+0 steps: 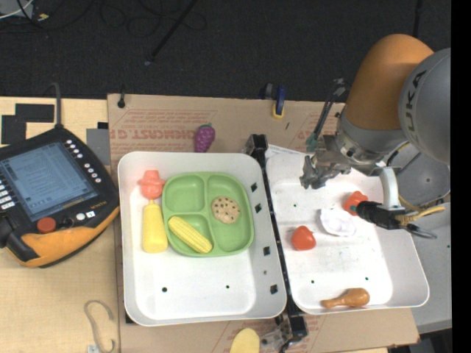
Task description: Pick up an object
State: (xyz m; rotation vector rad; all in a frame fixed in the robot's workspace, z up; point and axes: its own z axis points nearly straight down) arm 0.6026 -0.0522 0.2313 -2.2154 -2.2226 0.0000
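I see the gripper (318, 173) hanging over the far left corner of the right bin (412, 289); I cannot tell how it is set. Nothing shows in its grasp. In that bin a red pepper (302, 237) lies near the left wall, a white crumpled object (338, 222) sits near the middle, a small red piece (356, 201) just beyond it, and a brown drumstick (346, 298) rests by the near edge. The left bin (191, 300) carries a green divided plate (207, 213) with a corn cob (190, 234) and a cookie (226, 209).
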